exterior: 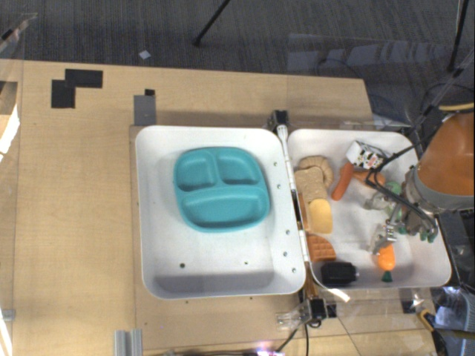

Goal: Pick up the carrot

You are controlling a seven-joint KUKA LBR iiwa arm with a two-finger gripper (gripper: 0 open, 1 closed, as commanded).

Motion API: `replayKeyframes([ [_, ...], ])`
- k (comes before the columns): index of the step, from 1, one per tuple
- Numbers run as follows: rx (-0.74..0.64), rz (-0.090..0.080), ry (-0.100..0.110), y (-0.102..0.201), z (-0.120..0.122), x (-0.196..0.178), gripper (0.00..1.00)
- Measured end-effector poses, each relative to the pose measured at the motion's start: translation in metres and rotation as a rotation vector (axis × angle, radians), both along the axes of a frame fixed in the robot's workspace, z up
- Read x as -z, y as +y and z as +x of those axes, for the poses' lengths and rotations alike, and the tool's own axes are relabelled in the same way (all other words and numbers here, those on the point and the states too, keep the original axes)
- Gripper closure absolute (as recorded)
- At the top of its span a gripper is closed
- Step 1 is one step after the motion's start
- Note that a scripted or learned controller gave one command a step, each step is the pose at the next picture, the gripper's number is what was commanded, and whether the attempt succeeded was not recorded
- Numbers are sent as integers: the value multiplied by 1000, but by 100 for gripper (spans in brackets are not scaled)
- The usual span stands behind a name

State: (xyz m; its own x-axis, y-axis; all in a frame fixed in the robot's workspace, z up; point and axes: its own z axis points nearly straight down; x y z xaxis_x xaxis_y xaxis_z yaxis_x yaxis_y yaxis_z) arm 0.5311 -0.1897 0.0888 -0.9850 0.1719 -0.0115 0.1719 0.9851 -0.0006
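Observation:
The carrot (pixel 384 258) is small and orange with a green tip, and it lies near the front right of the right bin (pixel 434 269). My gripper (pixel 385 238) reaches in from the right and hangs directly over the carrot's upper end, touching it or just above it. The arm's orange band sits at the right edge, with cables trailing across the bin. The metal tips partly cover the top of the carrot.
The right bin also holds a reddish sausage (pixel 341 182), a bread slice (pixel 312 173), a yellow block (pixel 320 215), a waffle (pixel 320 248), a black object (pixel 339 274) and a white piece (pixel 364 154). The left bin (pixel 159 258) holds a teal divided plate (pixel 221 188).

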Motion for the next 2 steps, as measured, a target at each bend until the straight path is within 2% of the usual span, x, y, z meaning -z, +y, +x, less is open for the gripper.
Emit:
replayKeyframes([
  [1,145,0,-10,15,-38,-1,0],
  [2,140,-1,-16,16,-34,-14,100],
])
